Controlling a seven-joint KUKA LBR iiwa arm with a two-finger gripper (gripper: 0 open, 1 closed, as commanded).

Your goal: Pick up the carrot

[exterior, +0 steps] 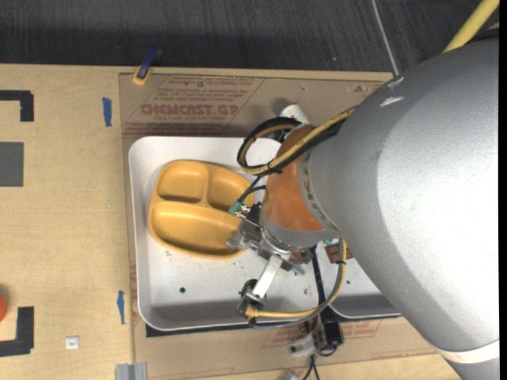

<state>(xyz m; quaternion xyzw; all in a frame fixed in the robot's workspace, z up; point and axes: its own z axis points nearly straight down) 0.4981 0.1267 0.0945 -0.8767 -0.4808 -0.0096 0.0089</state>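
My arm's big grey body fills the right side of the camera view, and its orange band [287,204] hangs over the right half of the left white bin [146,236]. The gripper [248,232] sits low under the wrist, right against the right edge of a tan two-compartment dish [194,208] that lies in the bin's upper left. The arm hides the bin's right part and whatever lies beneath the wrist.
The right bin [372,305] shows as a sliver of rim under the arm. Both bins rest on a cardboard sheet [190,105]. A small orange-red thing [2,309] lies on the bench at the far left edge. Blue tape marks [107,111] dot the bench.
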